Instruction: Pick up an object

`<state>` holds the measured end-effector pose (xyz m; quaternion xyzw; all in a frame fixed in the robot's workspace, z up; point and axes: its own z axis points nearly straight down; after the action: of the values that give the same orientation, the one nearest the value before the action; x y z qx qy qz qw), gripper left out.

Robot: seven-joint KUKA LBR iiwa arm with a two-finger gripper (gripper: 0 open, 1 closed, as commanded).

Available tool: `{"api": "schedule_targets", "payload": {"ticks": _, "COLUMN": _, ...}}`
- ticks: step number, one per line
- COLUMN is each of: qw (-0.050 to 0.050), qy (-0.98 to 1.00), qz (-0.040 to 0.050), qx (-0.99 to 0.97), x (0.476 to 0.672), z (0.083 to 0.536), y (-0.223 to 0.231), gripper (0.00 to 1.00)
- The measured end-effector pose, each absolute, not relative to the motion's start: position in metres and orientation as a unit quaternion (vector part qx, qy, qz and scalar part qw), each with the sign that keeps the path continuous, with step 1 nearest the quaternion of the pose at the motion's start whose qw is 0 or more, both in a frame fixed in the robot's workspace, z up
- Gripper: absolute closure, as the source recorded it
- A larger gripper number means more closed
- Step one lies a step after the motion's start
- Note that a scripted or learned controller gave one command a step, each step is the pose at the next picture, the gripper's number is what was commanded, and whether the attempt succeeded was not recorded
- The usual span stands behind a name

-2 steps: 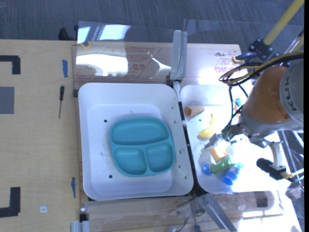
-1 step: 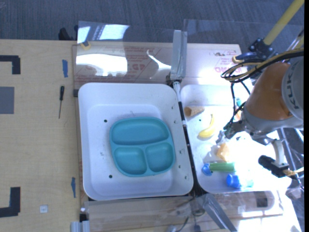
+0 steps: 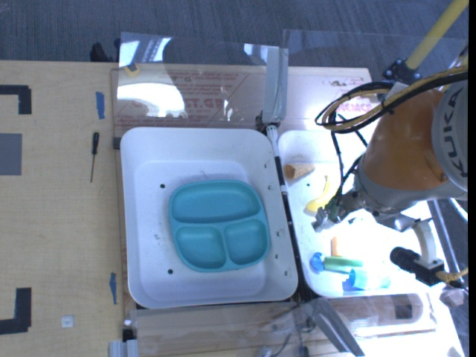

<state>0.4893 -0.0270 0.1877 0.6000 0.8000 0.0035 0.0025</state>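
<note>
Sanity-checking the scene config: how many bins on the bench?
2. Left bin holds a teal divided plate; right bin holds small items, partly hidden under the arm.

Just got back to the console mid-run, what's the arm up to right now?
The KUKA arm is reaching in over the right bin, its gripper low among small items: a yellow piece, a tan piece, an orange stick and green and blue toys. Nothing can be seen held. The left bin holds a teal divided plate, untouched.
</note>
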Motion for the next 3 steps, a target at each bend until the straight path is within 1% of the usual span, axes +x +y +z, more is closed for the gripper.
{"api": "schedule_targets", "payload": {"ticks": 1, "qw": 0.0, "qy": 0.877, "qz": 0.0001, "qx": 0.481, "x": 0.48, "z": 0.185, "y": -0.064, "gripper": 1.0}}
{"api": "schedule_targets", "payload": {"ticks": 2, "qw": -0.001, "qy": 0.889, "qz": 0.0008, "qx": 0.458, "x": 0.48, "z": 0.184, "y": -0.014, "gripper": 1.0}}
{"api": "schedule_targets", "payload": {"ticks": 3, "qw": 0.003, "qy": 0.862, "qz": 0.0014, "qx": 0.507, "x": 0.481, "z": 0.236, "y": -0.038, "gripper": 1.0}}
